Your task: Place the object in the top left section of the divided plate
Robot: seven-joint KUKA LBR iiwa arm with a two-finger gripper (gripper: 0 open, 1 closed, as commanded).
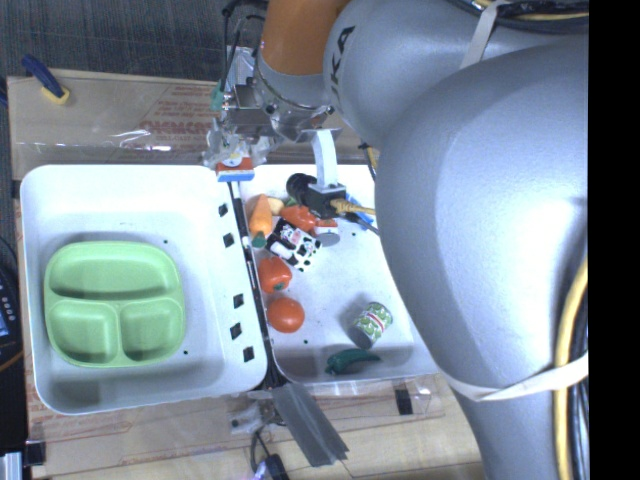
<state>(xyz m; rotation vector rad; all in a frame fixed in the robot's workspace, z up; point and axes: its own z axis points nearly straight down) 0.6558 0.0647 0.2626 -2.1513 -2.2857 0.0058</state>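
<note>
your gripper (235, 158) hangs over the far rim of the bins, right above the wall where the left bin (60, 198) and the right bin (330, 303) meet. you cannot tell from this view whether it is spread or closed. a small red and blue bit shows at its lower tip, and you cannot tell whether that is a held thing or part of the tool.

the green divided plate (110, 273) lies flat in the left bin, towards its left side and well apart from the gripper. it has one long section on the far side and two smaller ones nearer you.

the loose things you could pick lie in the right bin, crowded against the shared wall. an orange carrot-like piece (260, 213) lies nearest the gripper, with a red piece (300, 218) just beside it. below these lies a black and white cow toy (293, 245), then two red-orange tomatoes (275, 273) (286, 314), one after the other along the wall. a green-labelled can (371, 322) lies tilted further right. a dark green piece (350, 360) rests near the front rim.

on the worktop (140, 438), past the far left corner of the left bin, lies a blue and yellow tool (45, 80).
</note>
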